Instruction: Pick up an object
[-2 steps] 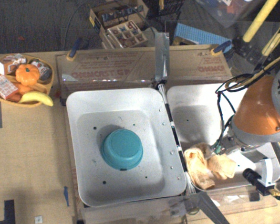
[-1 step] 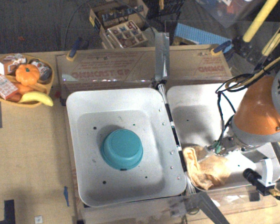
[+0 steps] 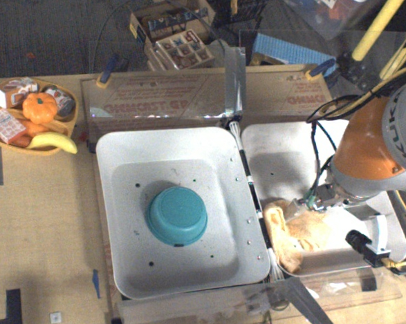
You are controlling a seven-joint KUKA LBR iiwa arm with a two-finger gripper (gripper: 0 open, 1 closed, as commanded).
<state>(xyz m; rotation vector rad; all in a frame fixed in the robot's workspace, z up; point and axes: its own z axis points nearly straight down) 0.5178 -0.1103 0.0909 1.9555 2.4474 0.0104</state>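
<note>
A soft tan plush toy (image 3: 296, 236) lies in the right shallow white plastic bin (image 3: 278, 145), pressed against its left wall near the front corner, and the gripper (image 3: 315, 202) sits just above its upper right part, very close or touching. Whether the gripper is open or closed cannot be told from this angle, and nothing is seen clamped in it. The grey arm with the orange band (image 3: 368, 150) comes in from the right over that bin. One toy here; one round teal plastic bowl (image 3: 178, 216), upside down, sits alone in the middle of the left shallow white plastic bin (image 3: 119, 157), well apart from every wall. Two bins, side by side, touching along their shared rim. On the wooden bench (image 3: 42, 238), far left back corner, one yellow dish of toy food (image 3: 26, 116) stands.
</note>
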